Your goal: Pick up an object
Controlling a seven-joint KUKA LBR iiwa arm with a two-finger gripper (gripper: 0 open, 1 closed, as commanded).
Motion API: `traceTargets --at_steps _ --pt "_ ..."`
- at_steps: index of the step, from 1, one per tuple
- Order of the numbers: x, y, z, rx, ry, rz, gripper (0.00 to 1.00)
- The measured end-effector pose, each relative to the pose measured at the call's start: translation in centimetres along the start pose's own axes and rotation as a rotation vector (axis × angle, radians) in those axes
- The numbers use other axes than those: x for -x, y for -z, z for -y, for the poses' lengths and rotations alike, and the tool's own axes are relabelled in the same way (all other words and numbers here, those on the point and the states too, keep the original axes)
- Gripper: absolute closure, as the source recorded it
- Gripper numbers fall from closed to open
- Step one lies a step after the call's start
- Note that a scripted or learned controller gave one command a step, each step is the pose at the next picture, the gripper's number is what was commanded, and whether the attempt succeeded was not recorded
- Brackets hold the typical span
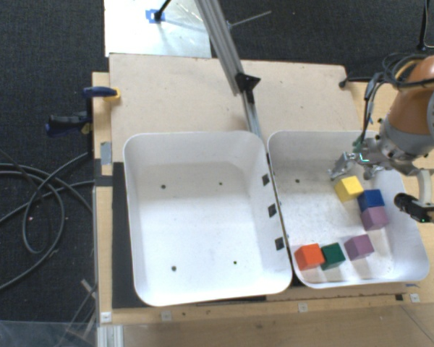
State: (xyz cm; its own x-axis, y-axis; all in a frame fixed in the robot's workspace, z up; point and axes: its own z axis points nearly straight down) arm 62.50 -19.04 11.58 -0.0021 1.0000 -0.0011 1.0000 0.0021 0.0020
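Right bin (412, 262): gripper (351, 166) above yellow block (349, 187), grip state unclear. Block looks rigid, light, smooth; pinch opposite flat faces.

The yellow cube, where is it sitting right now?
In the camera view, the small yellow cube lies in the right-hand white bin, just below the end effector and up-left of the blue cube.

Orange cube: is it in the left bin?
No, the orange cube sits in the right white bin, beside the green cube.
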Motion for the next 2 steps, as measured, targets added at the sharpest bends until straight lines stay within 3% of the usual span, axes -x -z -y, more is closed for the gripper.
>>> traceTargets --at_steps 1,2 --pt "0.8 -2.6 1.5 -0.002 -0.001 0.000 0.00" --pt "0.8 -1.3 1.3 0.003 0.001 0.000 1.00"
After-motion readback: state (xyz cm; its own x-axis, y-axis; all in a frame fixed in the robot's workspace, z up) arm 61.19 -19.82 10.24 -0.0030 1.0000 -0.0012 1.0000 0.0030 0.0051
